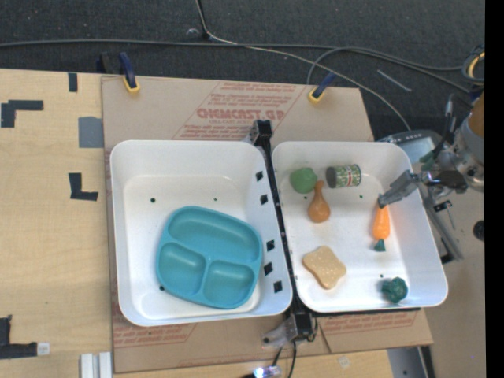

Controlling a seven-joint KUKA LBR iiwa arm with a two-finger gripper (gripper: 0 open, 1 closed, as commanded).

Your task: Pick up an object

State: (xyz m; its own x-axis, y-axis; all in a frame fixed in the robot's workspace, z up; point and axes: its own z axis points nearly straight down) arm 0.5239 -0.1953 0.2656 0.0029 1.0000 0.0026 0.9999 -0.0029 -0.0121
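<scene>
While the jaws (391,193) hover, the carrot (381,224) lies below.

You are looking down on a light wooden bench (47,235) marked with dark tape pieces (79,187), topped by a cardboard sheet (236,109) (red print, held by two blue-and-yellow clamps (127,73)), with dark carpeted floor (299,10) behind it crossed by black cables (201,10).

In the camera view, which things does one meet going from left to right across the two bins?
Blue divided plate → green ball → tan pear-shaped toy → toast slice → small can → carrot → green broccoli-like toy.
</scene>
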